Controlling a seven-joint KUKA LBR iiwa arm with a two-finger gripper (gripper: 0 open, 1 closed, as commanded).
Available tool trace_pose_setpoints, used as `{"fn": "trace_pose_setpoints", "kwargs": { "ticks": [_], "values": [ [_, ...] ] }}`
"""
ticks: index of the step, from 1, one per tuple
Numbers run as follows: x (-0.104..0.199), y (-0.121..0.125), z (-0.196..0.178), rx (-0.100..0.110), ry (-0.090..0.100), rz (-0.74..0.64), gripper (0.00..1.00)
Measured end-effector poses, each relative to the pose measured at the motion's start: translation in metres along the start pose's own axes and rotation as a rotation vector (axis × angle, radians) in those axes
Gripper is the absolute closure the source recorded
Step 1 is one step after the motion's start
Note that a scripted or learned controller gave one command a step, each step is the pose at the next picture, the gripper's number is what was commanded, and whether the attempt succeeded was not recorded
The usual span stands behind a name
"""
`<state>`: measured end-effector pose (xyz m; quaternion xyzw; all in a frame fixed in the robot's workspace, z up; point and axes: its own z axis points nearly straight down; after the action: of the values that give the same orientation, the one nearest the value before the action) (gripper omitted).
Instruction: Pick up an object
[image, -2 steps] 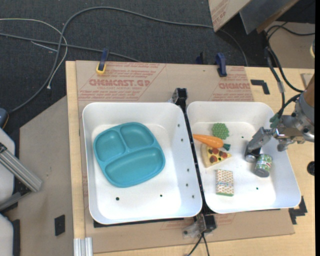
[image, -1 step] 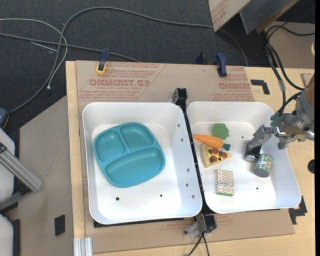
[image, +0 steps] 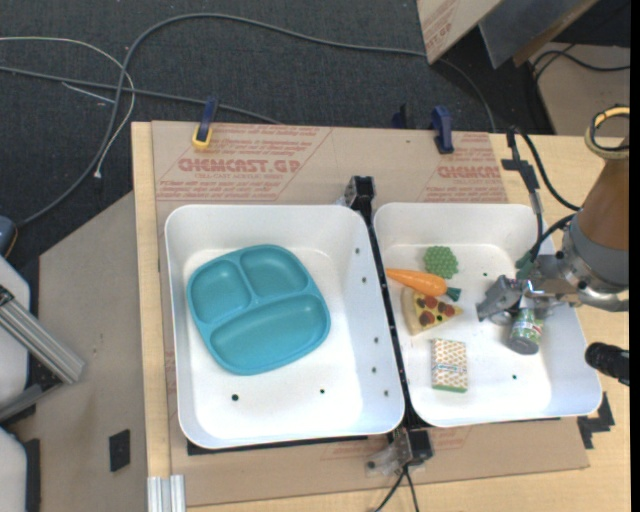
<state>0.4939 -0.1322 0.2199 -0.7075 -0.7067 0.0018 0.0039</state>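
My fingers (image: 512, 302) hang over the right bin (image: 575, 395), close above a small grey can with a green label (image: 524, 332); their spread I cannot tell. To the left lie a carrot (image: 417, 281), broccoli (image: 440, 261), a pizza slice (image: 429, 311) and a patterned box (image: 450, 364). The left bin (image: 190, 235) bears a teal divided plate (image: 259, 307).

blue divided plate (image: 260, 308) seen in left bin (image: 190, 250). in right bin (image: 500, 222): carrot (image: 417, 281), broccoli (image: 440, 261), pizza slice (image: 430, 311), cracker pkg (image: 450, 364). gripper (image: 512, 303) is positioned just above small can (image: 525, 331).
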Motion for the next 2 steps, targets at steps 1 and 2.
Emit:
{"fn": "trace_pose_setpoints", "kwargs": {
  "ticks": [1, 2],
  "values": [
    [0.002, -0.01, 0.049, -0.004, -0.001, 0.0, 0.0],
    [0.007, -0.011, 0.111, 0.001, 0.001, -0.001, 0.0]
  ]
}}
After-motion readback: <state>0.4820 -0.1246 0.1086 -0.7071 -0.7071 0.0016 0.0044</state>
